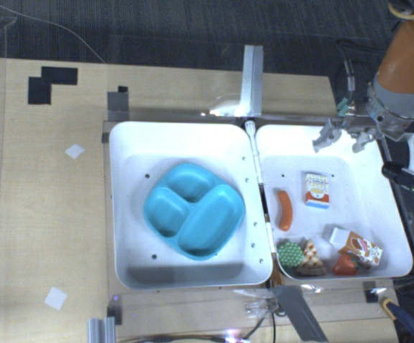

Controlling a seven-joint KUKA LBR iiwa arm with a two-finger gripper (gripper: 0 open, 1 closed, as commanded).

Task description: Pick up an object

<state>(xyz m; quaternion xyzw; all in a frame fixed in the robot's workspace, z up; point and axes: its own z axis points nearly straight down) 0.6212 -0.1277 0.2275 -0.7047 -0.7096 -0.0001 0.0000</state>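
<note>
My gripper [343,138] hangs over the back edge of the right bin [378,164], its two grey fingers spread apart with nothing between them. Below it in that bin lie a small white and orange carton [317,190], an orange sausage [284,209], a green round item [290,252], a brown waffle-like piece [310,260], a white block [335,235], an orange packet [361,249] and a red item [345,264]. The gripper is well above and behind all of them.
The left bin [132,156] holds a blue divided plate [193,210]. A metal divider post [253,81] stands behind the two bins. The arm's orange band [409,45] is at the upper right. Cables run along the right side.
</note>
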